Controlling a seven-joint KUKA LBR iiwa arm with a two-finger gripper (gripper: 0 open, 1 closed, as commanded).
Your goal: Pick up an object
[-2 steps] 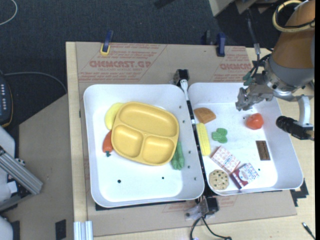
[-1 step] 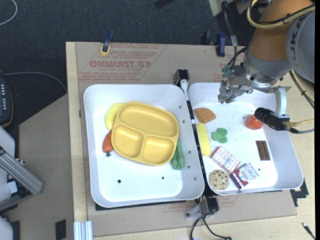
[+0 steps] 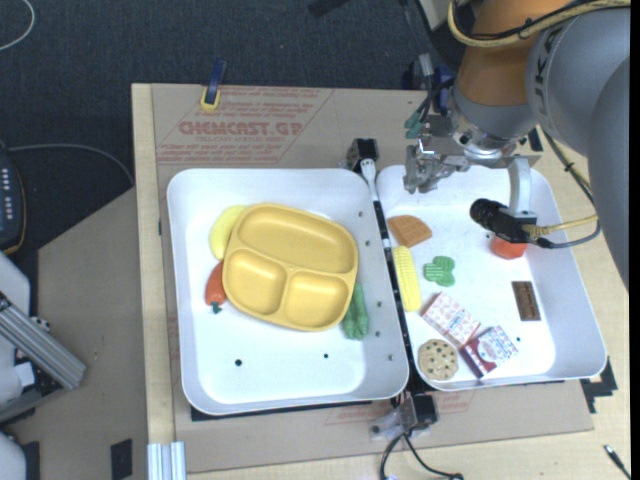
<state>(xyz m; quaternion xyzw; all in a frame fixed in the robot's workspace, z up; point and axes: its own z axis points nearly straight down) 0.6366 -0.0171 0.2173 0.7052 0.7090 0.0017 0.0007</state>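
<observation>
Camera view looks down on the hand [image 3: 428,180], which hangs over the far corner of the right bin [image 3: 570,268], close to the wall it shares with the left bin [image 3: 185,268]. Whether it is released or clenched I cannot tell, and nothing shows gripped in it.

No object has been picked yet. The nearest candidate is the brown slice [image 3: 410,231], lying flat just in front of the hand with bare floor around it, so it looks the easiest target. Beyond the slice, farther from the hand, the corn cob [image 3: 406,276] lies along the shared wall, which probably leaves little room on that side. A green piece [image 3: 438,270] sits beside the cob. Farthest from the hand, at the near edge, are the cookie [image 3: 437,359] and two packets [image 3: 450,318], nearly touching, so a grab there could catch a neighbour.

Across the wall, the yellow plate [image 3: 290,266] rests tilted on smaller items, half covering them; those seem poor choices.
</observation>
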